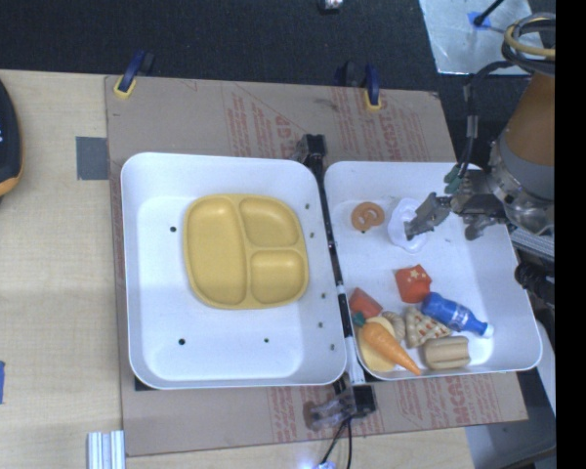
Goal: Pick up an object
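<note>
Wooden bench (49,291) bearing two white bins. Near corner of right bin (488,291): carrot (386,345), bread roll (446,353), blue bottle (454,315); farther, red block (413,282), doughnut (367,216). Left bin (146,262): yellow divided plate (245,251). Gripper (449,218), fingers spread, holding nothing, above right bin's far side.

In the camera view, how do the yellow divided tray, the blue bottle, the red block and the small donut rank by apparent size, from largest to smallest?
1. Yellow divided tray, by far the largest.
2. Blue bottle.
3. Red block and small donut: they look about alike, so I leave them unranked.
</note>
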`<act>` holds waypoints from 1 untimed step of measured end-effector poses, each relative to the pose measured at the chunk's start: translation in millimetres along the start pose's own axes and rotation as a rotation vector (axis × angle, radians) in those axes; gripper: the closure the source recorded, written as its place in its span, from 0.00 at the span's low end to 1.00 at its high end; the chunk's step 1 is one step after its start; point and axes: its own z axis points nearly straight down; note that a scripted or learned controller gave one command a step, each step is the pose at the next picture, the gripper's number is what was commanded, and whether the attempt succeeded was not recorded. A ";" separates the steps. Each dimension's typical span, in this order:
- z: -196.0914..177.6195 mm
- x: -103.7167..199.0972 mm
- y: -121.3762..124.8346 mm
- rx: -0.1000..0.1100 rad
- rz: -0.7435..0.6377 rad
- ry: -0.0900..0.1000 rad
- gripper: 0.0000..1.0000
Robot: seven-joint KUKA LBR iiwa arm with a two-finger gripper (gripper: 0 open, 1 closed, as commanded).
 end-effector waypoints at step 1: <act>122.2 -57.9 27.8 0.010 0.004 -0.001 0.00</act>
